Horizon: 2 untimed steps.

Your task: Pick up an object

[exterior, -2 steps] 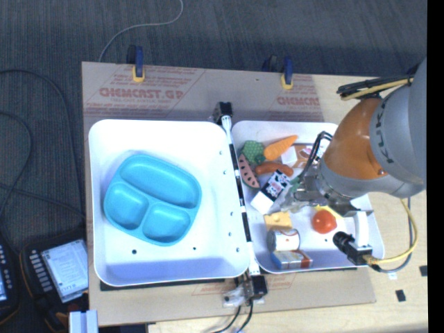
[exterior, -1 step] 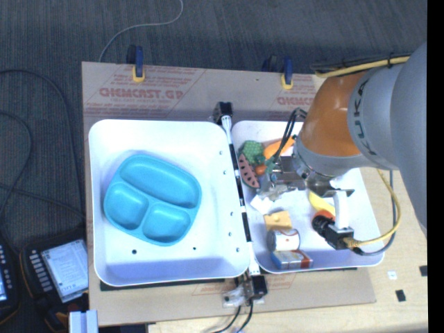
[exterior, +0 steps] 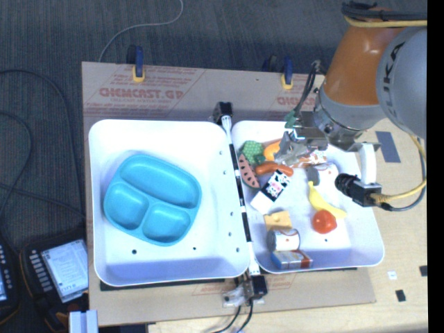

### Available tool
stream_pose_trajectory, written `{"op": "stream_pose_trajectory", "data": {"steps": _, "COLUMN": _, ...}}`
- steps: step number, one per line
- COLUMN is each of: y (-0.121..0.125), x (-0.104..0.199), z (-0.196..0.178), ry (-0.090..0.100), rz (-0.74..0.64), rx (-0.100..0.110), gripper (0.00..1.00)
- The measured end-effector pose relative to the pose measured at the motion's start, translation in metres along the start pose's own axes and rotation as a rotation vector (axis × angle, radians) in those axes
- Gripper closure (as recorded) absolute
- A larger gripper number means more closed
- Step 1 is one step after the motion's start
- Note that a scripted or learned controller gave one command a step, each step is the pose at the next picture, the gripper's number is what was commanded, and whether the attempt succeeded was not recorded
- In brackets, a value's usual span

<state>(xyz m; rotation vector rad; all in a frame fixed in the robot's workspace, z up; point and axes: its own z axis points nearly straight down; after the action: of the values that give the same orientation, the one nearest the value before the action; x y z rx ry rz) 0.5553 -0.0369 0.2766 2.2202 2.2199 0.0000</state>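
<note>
Metal-grey, our tool (exterior: 297, 144) hangs low over the right white plastic bin (exterior: 364, 245), just above an orange carrot-shaped toy (exterior: 267, 166); we cannot tell its opening or grasp.

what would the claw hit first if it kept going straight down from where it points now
Probably the orange carrot-like toy beside the cow-print carton in the right bin; the claw hangs just above that pile, though depth is unclear.

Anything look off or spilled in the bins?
Nothing spilled or visibly damaged. The toys sit in a loose jumble in the right bin: banana, tomato, can on its side, all inside the walls. The blue tray lies slightly askew in the left bin. The claw is low over the pile's far end.
</note>
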Motion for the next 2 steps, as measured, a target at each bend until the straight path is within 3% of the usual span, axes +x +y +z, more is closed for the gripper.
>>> {"op": "stream_pose_trajectory", "data": {"steps": 1, "y": 0.0, "x": 0.0, "z": 0.0, "ry": 0.0, "rz": 0.0, "rx": 0.001, "gripper": 0.0}}
{"op": "stream_pose_trajectory", "data": {"steps": 2, "y": 0.006, "x": -0.026, "z": 0.094, "ry": 0.0, "rz": 0.001, "rx": 0.006, "gripper": 0.0}}
